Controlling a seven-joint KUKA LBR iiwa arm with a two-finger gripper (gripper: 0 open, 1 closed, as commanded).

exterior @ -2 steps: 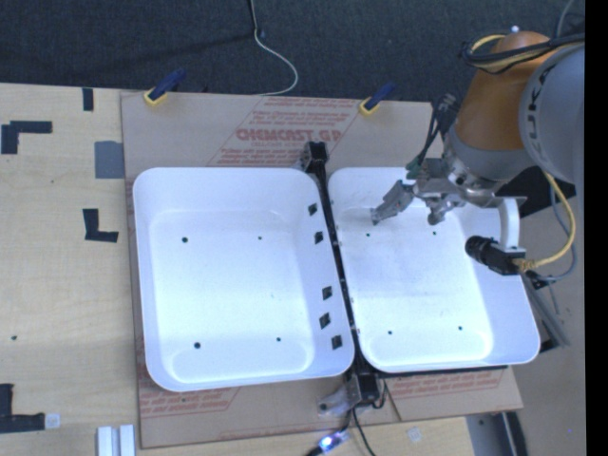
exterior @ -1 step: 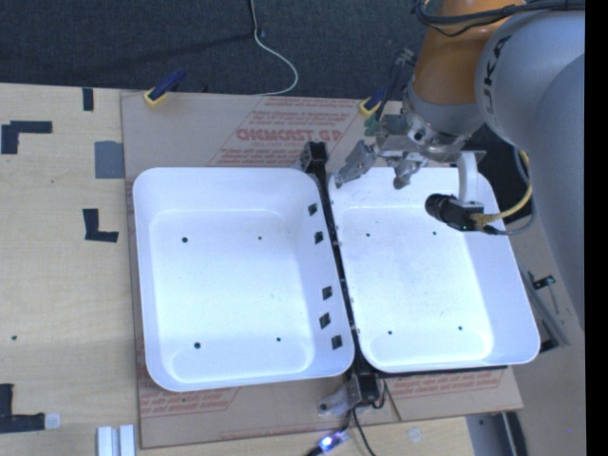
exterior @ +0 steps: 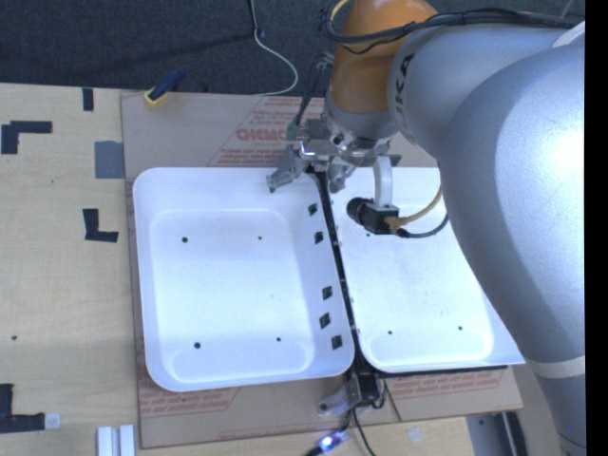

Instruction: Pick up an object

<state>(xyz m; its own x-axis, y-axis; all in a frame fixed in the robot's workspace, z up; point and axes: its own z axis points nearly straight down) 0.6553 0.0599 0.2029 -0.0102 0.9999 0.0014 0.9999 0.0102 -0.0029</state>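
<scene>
My gripper [exterior: 309, 177] hangs over the far end of the ridge where the two white bins meet. Its fingers are spread apart, one grey fingertip [exterior: 281, 179] reaching over the left bin's back rim, and nothing sits between them. The left bin [exterior: 228, 283] shows a white floor with a few small dark dots. The right bin [exterior: 418, 293] is partly covered by the grey arm coming in from the right.
The bins rest on a cardboard sheet [exterior: 237, 131] on a wooden bench. A small blue and yellow item [exterior: 163, 86] lies at the sheet's far left corner. A thin white cable [exterior: 275, 60] runs down from the back.
</scene>
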